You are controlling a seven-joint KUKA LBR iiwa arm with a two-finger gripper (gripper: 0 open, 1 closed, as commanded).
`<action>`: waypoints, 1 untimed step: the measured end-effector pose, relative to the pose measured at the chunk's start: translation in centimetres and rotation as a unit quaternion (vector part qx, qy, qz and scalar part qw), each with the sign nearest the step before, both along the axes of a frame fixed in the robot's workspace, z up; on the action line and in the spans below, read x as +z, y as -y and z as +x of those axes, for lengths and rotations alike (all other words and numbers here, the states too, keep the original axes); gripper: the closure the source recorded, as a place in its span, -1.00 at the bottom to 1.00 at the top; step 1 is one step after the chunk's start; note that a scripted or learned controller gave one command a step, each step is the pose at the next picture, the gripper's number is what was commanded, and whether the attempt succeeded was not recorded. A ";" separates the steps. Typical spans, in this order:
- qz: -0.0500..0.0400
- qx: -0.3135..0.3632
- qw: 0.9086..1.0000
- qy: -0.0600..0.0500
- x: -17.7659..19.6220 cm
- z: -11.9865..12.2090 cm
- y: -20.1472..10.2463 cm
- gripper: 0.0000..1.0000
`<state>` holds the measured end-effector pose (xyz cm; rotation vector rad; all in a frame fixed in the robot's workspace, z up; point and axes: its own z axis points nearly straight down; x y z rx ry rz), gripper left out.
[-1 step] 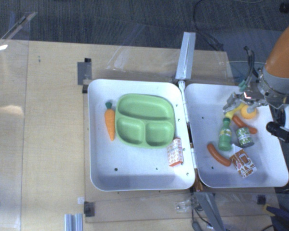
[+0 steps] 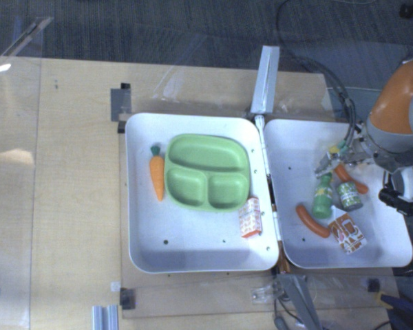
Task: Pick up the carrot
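Observation:
The carrot [image 2: 157,176], orange with a green top, lies in the left bin [image 2: 134,208] along its left side, just beside the green divided plate [image 2: 208,170]. My gripper [image 2: 336,158] is far off to the right, low over the upper part of the right bin [image 2: 392,249], above a cluster of toy food. The grey arm with its orange band [image 2: 399,108] comes in from the right edge. Nothing covers the carrot.
A small red and white carton [image 2: 250,218] lies by the left bin's right wall. In the right bin are a sausage [image 2: 312,221], a green bottle [image 2: 323,199], a can [image 2: 349,196], a second sausage [image 2: 351,179] and a patterned carton [image 2: 348,234].

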<state>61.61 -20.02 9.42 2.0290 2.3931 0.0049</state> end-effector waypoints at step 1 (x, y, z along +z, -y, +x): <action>0.000 0.002 1.000 0.002 0.9 0.2 -0.2 1.00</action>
